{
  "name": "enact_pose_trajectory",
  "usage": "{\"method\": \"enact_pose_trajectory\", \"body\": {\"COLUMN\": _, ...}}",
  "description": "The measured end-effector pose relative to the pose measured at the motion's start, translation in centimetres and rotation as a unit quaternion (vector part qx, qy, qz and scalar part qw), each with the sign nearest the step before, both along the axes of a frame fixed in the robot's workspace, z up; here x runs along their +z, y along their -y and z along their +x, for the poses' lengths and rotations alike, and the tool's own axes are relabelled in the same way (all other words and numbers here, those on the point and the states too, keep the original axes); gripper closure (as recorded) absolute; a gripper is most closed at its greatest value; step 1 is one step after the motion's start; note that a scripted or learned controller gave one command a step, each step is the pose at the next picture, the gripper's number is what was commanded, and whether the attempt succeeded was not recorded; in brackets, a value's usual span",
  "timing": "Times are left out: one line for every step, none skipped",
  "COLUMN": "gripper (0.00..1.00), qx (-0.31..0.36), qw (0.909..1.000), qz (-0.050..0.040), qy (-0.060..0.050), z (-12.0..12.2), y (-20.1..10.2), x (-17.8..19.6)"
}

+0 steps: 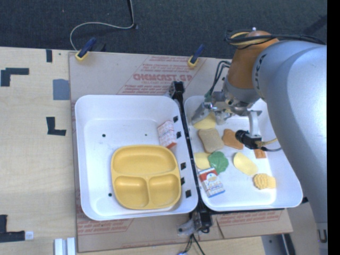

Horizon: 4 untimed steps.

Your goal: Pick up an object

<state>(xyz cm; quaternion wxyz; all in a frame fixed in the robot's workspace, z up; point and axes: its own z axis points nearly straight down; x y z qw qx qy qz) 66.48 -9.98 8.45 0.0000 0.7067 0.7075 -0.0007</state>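
At the near edge, a cable clump (pixel 194 227) sits below the seam between the two bins, on a brown cardboard sheet (pixel 154 78) that covers the light wood surface (pixel 32 163). Black tape marks (pixel 52 126) dot the wood on the left.

The left bin (pixel 87 142) holds a yellow divided tray (pixel 146 177) toward its near side and a small red-and-white carton (pixel 167 133) against its right wall.

The right bin (pixel 284 193) holds the toy food: nearest, a red-and-white box (pixel 211 183) and a corn piece (pixel 264 181); then a green leafy piece (pixel 218 161), a yellow oval (pixel 245 163) and a yellow piece (pixel 201 160) by the left wall; farther back a tan bread slice (pixel 211 139), an orange piece (pixel 232 138) and a pale yellow piece (pixel 205 123).

The claw (pixel 210 109) hangs over the far left part of the right bin, just above the pale yellow piece; whether it is open or closed cannot be told, and nothing is seen gripped. The grey arm (pixel 297 105) with its orange band (pixel 241 68) fills the right side.

Farther back, two blue-and-yellow clamps (pixel 85 49) pin the cardboard's far edge. Beyond lies dark carpet (pixel 186 9) with a thin cable (pixel 106 28) looping across it.
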Motion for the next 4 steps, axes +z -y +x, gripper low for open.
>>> {"method": "enact_pose_trajectory", "body": {"gripper": 0.0, "qx": 0.0, "qw": 1.0, "qz": 0.0, "qy": 0.0, "z": 0.35, "y": 0.26, "x": 0.0}}
{"method": "enact_pose_trajectory", "body": {"gripper": 0.0, "qx": 0.0, "qw": 1.0, "qz": -0.0003, "qy": 0.0, "z": -0.61, "y": -0.24, "x": 0.02}}
{"method": "enact_pose_trajectory", "body": {"gripper": 0.0, "qx": 0.0, "qw": 1.0, "qz": -0.0007, "qy": -0.002, "z": 0.25, "y": -0.44, "x": -0.02}}
{"method": "enact_pose_trajectory", "body": {"gripper": 0.0, "qx": 0.0, "qw": 1.0, "qz": -0.0003, "qy": -0.001, "z": 0.3, "y": -0.25, "x": -0.01}}
